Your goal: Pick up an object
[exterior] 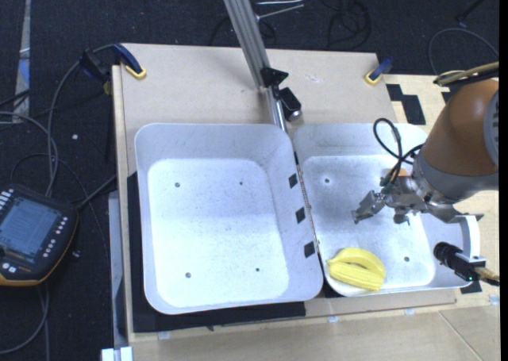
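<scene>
A yellow banana-like object [358,267] lies at the front edge of the right bin [333,153], near its front left corner. My gripper [373,207] hangs over the middle of the right bin, up and to the right of the yellow object and apart from it. Its dark fingers [366,209] point left, spread apart, and I see nothing between them. The grey arm with its orange band [468,125] comes in from the right.
The left bin [159,145] sits beside the right one, joined along a middle ridge with black clips [302,213]. A slanted metal pole [250,34] rises behind the bins. Cables and a handheld pendant [28,232] lie on the floor at left.
</scene>
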Controlling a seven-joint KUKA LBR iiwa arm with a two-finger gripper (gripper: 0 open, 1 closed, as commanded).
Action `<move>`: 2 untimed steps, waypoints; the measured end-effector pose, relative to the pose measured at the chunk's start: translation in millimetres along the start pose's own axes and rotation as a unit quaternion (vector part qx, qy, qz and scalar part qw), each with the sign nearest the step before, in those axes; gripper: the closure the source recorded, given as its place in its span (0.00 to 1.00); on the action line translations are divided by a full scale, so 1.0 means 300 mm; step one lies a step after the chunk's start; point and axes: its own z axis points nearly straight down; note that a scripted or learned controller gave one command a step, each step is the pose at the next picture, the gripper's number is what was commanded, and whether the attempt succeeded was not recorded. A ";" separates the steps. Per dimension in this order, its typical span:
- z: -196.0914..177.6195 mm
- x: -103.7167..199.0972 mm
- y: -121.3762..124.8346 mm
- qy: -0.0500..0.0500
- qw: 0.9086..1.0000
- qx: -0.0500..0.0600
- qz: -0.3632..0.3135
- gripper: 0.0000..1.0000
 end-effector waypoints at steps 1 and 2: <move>0.157 -0.020 -0.024 0.000 1.000 0.000 0.001 0.00; 0.221 -0.020 -0.025 0.000 1.000 -0.001 0.000 0.00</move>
